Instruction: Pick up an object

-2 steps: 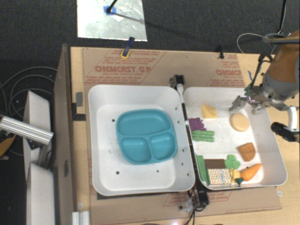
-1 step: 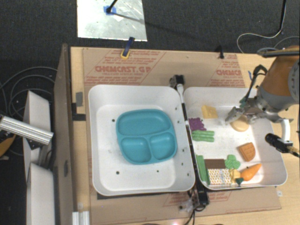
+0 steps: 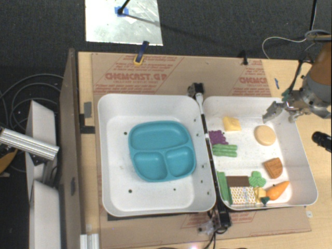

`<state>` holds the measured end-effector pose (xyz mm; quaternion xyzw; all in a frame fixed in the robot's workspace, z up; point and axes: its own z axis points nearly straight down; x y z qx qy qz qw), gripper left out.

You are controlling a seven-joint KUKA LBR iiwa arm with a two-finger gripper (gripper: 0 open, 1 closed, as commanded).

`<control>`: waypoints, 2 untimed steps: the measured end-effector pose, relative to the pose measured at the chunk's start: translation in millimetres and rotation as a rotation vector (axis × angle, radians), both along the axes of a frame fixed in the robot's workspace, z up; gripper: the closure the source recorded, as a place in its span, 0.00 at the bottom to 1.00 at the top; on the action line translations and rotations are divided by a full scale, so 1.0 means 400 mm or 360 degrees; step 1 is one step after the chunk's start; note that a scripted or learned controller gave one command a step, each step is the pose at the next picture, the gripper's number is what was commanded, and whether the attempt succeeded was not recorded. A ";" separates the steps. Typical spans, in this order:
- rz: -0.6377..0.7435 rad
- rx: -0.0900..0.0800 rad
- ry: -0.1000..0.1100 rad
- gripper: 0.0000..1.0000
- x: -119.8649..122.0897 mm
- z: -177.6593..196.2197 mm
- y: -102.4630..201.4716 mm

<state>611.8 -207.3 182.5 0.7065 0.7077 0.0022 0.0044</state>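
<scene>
The toys are lying in the right bin (image 3: 306, 178): a yellow wedge (image 3: 232, 124) at its eleven o'clock, a pale round biscuit (image 3: 265, 135) toward one o'clock, purple grapes (image 3: 217, 137) and green beans (image 3: 224, 150) sitting at nine o'clock by the divider, a brown bread piece (image 3: 273, 167) at four, and a carrot (image 3: 277, 190), green leafy piece (image 3: 257, 179) and patterned block (image 3: 243, 195) crowding six o'clock. The gripper (image 3: 282, 109) is hovering over the bin's one-o'clock corner, fingers spread apart and gripping nothing. The left bin (image 3: 111, 139) is carrying a blue divided plate (image 3: 162, 150) at its centre.
</scene>
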 end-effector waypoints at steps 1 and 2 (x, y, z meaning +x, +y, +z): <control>-0.0002 0.0004 0.0015 0.00 -0.015 -0.115 0.003; -0.0002 0.0004 0.0014 0.00 -0.028 -0.208 0.003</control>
